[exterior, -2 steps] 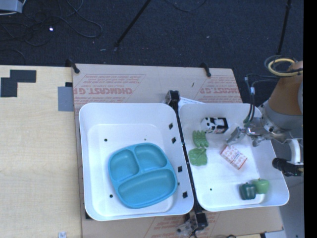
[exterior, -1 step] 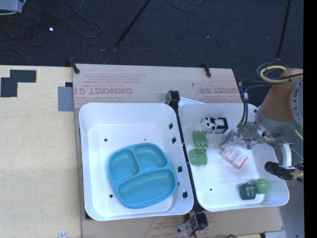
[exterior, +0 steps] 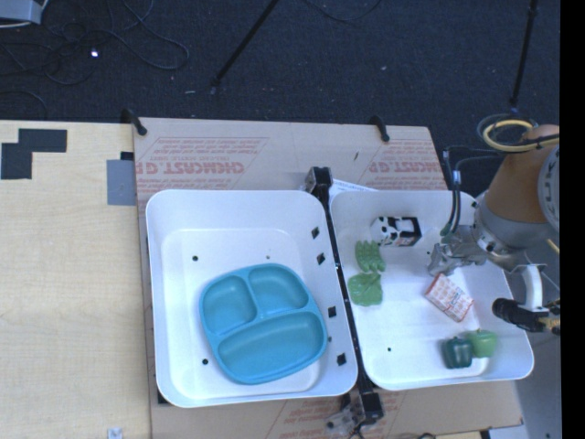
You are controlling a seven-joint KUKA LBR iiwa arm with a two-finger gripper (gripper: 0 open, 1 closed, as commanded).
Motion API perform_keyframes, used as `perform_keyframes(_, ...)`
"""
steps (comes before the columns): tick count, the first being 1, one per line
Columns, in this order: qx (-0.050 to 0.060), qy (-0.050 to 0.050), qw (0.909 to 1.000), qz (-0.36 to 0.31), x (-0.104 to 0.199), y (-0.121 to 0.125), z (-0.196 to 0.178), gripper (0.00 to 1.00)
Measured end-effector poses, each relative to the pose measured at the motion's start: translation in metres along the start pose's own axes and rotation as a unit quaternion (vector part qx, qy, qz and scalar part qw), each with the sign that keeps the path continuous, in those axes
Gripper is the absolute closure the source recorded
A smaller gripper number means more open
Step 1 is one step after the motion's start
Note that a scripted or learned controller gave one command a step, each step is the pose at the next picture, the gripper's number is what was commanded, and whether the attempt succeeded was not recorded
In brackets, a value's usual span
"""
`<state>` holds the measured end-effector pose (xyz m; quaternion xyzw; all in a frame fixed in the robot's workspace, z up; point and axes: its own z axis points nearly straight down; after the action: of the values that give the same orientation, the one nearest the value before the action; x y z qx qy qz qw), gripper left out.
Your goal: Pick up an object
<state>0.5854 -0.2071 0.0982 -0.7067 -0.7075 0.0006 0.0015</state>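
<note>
The right bin [exterior: 402,378] holds several small things. A black-and-white toy [exterior: 397,230] lies near its back. Two leafy green pieces [exterior: 367,273] sit by its left wall. A red-and-white packet [exterior: 449,298] lies right of centre, and a dark green block beside a light green piece [exterior: 469,347] rests near the front right corner. The arm comes in from the right, and its gripper [exterior: 446,258] hangs low over the bin, just above and behind the packet. Nothing shows between its fingers.
A blue divided plate [exterior: 263,322] lies in the left bin [exterior: 174,245]. A black divider with clips [exterior: 331,273] runs between the bins. Cardboard lies under both bins, with a wooden bench top to the left. The arm's grey and orange body [exterior: 521,199] stands over the right bin's far right edge.
</note>
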Motion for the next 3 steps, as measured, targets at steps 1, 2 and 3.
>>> perform_keyframes(1,-0.003,-0.001,1.0000,-0.001,0.009,0.006,-0.052,1.00)
perform_keyframes(2,-0.003,-0.001,1.0000,0.000,0.008,0.001,-0.114,1.00)
perform_keyframes(3,-0.003,-0.001,1.0000,0.000,0.007,0.002,-0.157,1.00)
